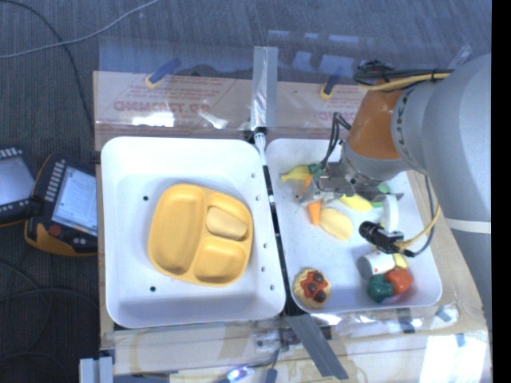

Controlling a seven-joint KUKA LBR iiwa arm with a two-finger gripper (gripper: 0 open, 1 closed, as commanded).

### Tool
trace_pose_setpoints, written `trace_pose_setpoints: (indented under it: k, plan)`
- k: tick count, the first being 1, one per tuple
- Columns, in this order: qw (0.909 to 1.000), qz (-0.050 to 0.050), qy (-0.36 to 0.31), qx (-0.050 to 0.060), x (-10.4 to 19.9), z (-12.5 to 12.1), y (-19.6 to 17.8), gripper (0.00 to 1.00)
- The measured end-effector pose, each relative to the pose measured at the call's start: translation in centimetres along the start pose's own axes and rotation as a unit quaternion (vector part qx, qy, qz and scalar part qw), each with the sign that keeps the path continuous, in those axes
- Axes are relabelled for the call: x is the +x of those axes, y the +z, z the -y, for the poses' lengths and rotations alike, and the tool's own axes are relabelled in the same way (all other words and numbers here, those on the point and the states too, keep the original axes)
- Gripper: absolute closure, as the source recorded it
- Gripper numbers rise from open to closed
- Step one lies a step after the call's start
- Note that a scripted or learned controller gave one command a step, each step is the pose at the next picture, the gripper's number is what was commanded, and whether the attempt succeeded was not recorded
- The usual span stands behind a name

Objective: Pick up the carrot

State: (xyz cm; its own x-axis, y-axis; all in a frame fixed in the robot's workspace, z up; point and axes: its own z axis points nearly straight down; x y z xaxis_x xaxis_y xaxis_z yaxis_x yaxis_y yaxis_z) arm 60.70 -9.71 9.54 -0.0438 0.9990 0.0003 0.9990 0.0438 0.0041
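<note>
No legible text anywhere.

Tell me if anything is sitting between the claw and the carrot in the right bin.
Nothing visible does. The claw hangs directly over the carrot, with no object between them. A pale yellow piece lies against the carrot's right side, and a banana sits up and left, beside the claw rather than under it.

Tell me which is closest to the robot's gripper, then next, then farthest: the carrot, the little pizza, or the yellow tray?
From the gripper, in the camera view:
1. The carrot, just below it in the right bin.
2. The little pizza, at the right bin's near edge.
3. The yellow tray, across the divider in the left bin.
</note>
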Motion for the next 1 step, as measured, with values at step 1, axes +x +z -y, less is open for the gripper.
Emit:
trace_pose_setpoints:
  k: [1]
  plan:
    - [0.9995,0.001,-0.032,0.005,7.16,-6.5,-10.21,1.0]
